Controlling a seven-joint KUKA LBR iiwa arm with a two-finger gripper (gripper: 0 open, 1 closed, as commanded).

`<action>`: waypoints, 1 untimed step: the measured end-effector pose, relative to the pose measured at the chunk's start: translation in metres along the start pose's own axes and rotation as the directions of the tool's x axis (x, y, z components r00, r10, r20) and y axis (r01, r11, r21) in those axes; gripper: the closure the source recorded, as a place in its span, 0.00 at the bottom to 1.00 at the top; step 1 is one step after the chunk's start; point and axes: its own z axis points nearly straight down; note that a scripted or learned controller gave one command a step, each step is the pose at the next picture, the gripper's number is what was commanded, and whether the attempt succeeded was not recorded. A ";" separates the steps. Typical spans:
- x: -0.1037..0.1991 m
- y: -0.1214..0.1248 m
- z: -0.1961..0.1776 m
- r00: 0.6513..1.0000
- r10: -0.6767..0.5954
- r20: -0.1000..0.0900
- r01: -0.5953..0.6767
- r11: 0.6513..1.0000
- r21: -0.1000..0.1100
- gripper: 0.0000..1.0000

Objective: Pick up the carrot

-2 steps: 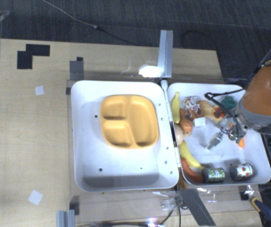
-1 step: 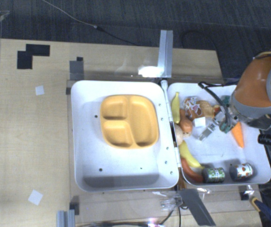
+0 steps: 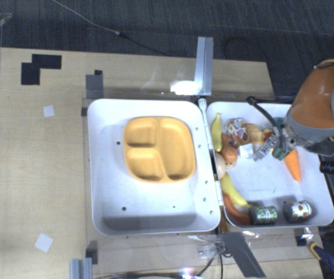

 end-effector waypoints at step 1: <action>0.007 0.039 -0.062 1.000 0.002 -0.007 -0.002 1.000 0.004 1.00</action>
